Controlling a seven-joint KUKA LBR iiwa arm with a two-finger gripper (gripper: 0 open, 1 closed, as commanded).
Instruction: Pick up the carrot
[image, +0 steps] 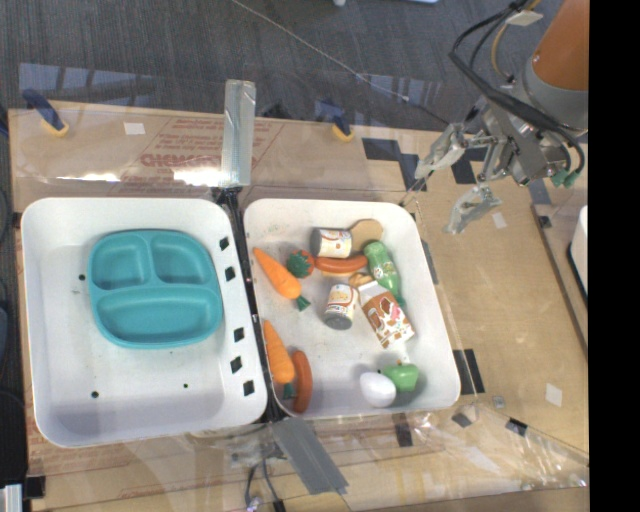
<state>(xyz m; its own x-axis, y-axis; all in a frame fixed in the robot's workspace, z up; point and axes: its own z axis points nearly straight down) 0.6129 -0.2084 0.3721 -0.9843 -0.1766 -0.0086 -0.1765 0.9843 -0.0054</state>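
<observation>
Fingers of the gripper (462, 185) hang spread apart with nothing between them, outside the right bin (425, 265) past its far right corner, so the pick has not begun. Inside that bin, the carrot (279, 273) lies at a slant near the left wall, its green top touching a hot dog (340, 264). A second carrot (277, 352) rests lower along the same wall beside a reddish sausage (301, 381), probably awkward to reach. Cans (340, 305), a green bottle (381, 264) and a carton (386, 316) crowd the bin's middle, narrowing any approach. Left of this bin, a teal tray (155, 287) sits in the other.
</observation>
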